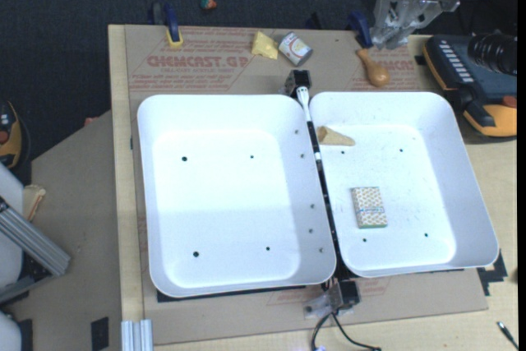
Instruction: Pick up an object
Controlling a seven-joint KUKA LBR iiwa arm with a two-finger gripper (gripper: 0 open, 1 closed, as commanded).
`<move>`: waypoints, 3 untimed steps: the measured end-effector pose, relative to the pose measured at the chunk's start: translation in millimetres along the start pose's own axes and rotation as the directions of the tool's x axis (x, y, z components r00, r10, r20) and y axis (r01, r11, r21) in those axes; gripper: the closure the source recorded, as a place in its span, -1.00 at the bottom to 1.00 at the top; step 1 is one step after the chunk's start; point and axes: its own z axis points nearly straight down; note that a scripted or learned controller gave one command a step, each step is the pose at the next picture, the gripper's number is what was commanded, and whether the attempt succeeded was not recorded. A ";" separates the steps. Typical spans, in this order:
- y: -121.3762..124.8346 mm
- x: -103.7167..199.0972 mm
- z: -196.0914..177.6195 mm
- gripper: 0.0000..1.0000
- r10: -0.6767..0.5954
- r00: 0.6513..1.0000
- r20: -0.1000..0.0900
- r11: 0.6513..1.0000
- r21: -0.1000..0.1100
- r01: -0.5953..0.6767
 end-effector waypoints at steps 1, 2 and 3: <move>-63.9 53.2 0.4 1.00 0.000 1.000 0.000 1.000 0.001 0.000; -64.6 119.2 1.7 1.00 -0.001 1.000 0.000 1.000 -0.004 0.001; -63.9 162.8 1.8 1.00 0.002 1.000 0.000 1.000 -0.004 -0.002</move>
